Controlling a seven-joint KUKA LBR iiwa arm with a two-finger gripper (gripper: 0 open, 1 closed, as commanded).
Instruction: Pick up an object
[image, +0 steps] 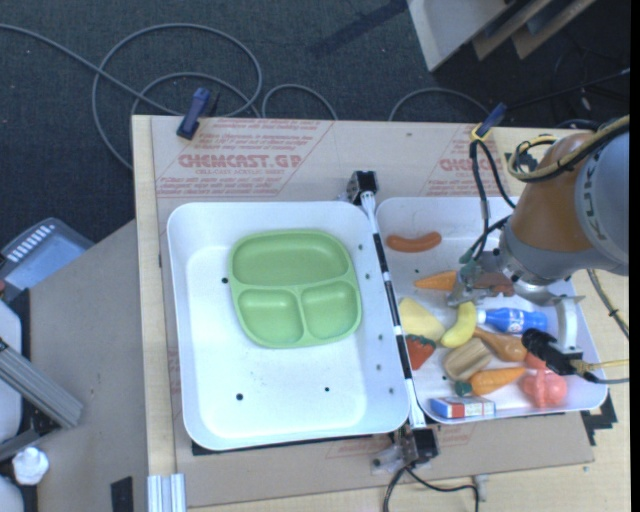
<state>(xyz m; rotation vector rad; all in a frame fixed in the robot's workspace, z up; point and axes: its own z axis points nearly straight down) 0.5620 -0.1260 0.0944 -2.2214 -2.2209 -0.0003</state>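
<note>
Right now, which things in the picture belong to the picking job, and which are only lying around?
Belong to the job:
gripper
right bin
hot dog
banana
blue tube
carrot
small box

Only lying around:
left bin
green divided plate
blue clamp
cables

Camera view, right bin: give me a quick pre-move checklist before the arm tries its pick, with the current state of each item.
1. Objects available in the right bin: ok; sausage, banana, blue bottle and others lie there.
2. Hand positioned over the right bin: ok, above the cluster near the small carrot.
3. Object between the fingers: cannot tell, the wrist hides them.
4. Target isolated: not ok; the items are crowded, several touching.
5. Left bin ready: ok; the green tray lies flat inside.
</note>
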